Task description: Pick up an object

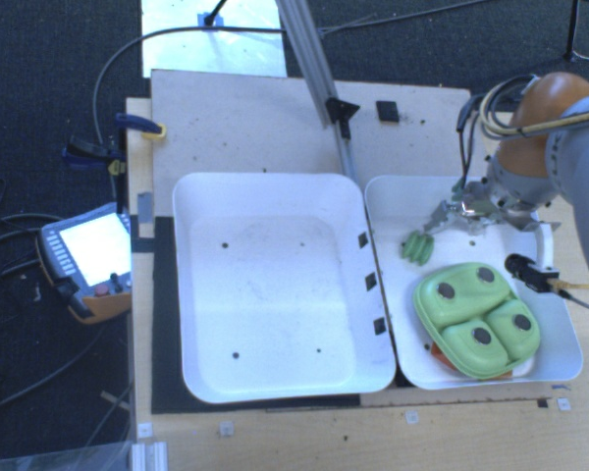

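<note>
A small ridged green object (418, 248) lies in the right bin (388, 263), near its left wall. My gripper (436, 220) hovers just above and to the right of it, at the end of the grey arm with the orange band (555, 101). Nothing shows held in it. A large light-green moulded piece with three round bumps (478, 320) takes up the front half of the same bin. A sliver of something red-orange (438, 353) peeks out from under its front left edge.
The left bin (265, 283) sits beside the right one, with black clips (370, 281) along the shared wall. A slanted metal pole (314, 57) crosses the back of the bench. A teach pendant (88, 258) and blue clamps (118, 135) lie off the left edge.
</note>
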Robot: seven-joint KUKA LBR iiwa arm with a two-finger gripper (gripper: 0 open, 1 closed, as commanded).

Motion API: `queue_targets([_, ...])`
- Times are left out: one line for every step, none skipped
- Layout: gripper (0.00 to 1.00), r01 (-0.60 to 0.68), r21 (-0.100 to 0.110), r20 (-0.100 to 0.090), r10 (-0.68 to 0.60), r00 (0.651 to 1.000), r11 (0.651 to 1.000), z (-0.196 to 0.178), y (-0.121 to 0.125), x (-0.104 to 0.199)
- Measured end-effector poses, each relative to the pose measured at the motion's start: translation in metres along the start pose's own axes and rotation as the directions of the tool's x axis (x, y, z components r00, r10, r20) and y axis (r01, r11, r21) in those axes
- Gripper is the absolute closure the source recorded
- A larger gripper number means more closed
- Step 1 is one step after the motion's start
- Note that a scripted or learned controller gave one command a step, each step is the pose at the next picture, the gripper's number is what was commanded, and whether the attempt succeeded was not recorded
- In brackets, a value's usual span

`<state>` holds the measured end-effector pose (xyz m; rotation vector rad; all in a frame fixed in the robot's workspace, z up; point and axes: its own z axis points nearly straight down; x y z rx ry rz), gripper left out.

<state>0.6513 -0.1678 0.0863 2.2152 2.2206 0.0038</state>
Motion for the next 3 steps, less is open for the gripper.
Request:
queue_targets([1.00,0.001,-0.003,0.001,-0.001,1.000,1.000,-0.012,0.001,0.000])
queue_targets([1.00,0.002,-0.001,0.000,-0.002,1.000,1.000,-0.058,0.007,-0.005])
queue_targets([1.00,0.003,-0.002,0.000,-0.003,1.000,1.000,-0.104,0.015,-0.004])
